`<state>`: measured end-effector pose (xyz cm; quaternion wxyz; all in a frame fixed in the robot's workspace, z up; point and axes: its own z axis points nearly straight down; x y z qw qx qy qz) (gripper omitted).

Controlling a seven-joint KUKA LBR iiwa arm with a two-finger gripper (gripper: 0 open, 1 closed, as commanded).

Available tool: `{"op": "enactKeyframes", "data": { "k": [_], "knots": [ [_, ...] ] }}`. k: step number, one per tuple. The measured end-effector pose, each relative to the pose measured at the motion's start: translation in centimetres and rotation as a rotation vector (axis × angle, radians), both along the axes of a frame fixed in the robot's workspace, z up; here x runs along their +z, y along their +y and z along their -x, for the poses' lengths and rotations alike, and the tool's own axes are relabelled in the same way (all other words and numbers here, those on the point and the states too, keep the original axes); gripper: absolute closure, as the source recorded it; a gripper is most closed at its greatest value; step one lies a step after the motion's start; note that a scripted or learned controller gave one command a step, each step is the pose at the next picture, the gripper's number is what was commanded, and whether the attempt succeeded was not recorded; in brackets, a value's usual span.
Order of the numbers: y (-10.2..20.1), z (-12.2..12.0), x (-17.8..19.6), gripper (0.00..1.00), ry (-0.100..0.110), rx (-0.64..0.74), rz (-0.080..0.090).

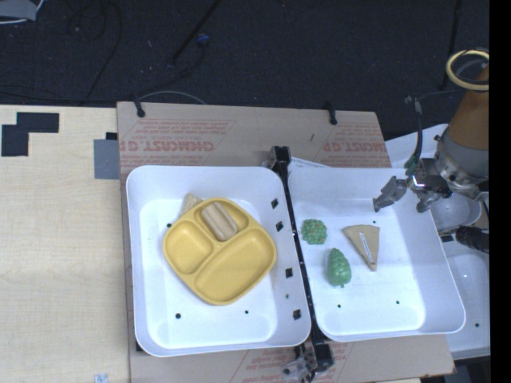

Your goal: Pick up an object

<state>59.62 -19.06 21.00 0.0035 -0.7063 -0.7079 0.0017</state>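
Three small objects lie in the right bin (415, 309): a round green knobbly piece (314, 230), a longer green piece (338, 267) just below it, and a tan wedge (363, 245) to their right. My gripper (406, 196) hangs over the bin's upper right part, above and to the right of the wedge. It is open, its two fingers spread apart with nothing between them. The grey arm with its orange band (471, 118) comes in from the right edge.
The left bin (152, 309) holds a yellow divided tray (239, 270) with a tan ridged piece (219, 219) in its top compartment. Another tan piece (190, 203) pokes out behind the tray. A black divider (291, 246) joins the bins. Brown cardboard (239, 138) lies behind.
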Motion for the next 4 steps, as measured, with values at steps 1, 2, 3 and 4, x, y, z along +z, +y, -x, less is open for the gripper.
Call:
{"op": "enactKeyframes", "data": {
  "k": [1,2,3,4],
  "knots": [
    [0.9,0.0,-4.8,0.00,0.000,0.001,0.000],
    [1.3,0.0,-9.2,0.00,-0.001,0.001,0.000],
    [1.2,-0.1,-7.9,1.00,-0.003,0.001,0.002],
    [1.1,0.3,-3.6,1.00,-0.010,-0.002,0.003]
  ]
}}
